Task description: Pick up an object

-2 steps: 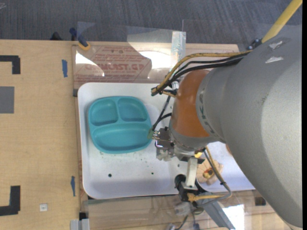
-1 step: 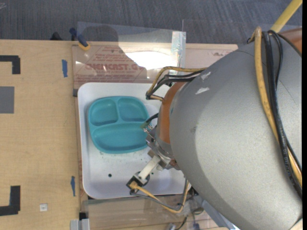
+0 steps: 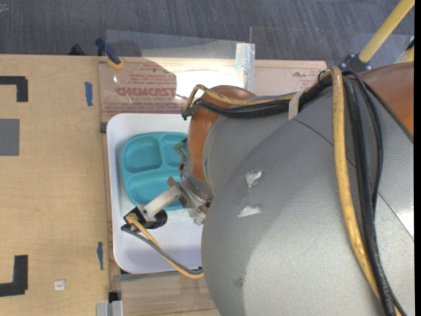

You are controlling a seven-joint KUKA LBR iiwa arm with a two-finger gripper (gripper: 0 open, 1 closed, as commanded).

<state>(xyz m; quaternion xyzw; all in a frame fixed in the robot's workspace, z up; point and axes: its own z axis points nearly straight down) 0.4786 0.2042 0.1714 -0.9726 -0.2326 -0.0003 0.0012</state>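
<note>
**Arm low over the left bin, teal tray under the wrist**

Camera view: the grey arm (image 3: 296, 216) comes in from the right and takes up most of that side, with its orange band (image 3: 197, 127) just above the wrist. The hand (image 3: 192, 197) is down inside a shallow white bin (image 3: 131, 254), at the lower right corner of a teal divided tray (image 3: 148, 166). The arm's bulk covers the hand from above. I cannot tell whether it is open or closed, whether it has hold of anything, or whether it touches the tray.

The tray lies in the upper half of the bin, close to the left wall, with its compartments facing up. Its right side runs under the wrist and is hidden there. The lower part of the bin floor, below the tray, is bare white.

The bin sits on a pale wooden table (image 3: 52, 176). Short strips of blue tape (image 3: 88, 92) are stuck along the table just left of the bin, and black corner marks (image 3: 16, 87) are further left. A clear sheet with red lettering (image 3: 145, 84) lies on the table just beyond the bin's far edge. Grey carpet (image 3: 197, 5) shows past the table at the top.
</note>
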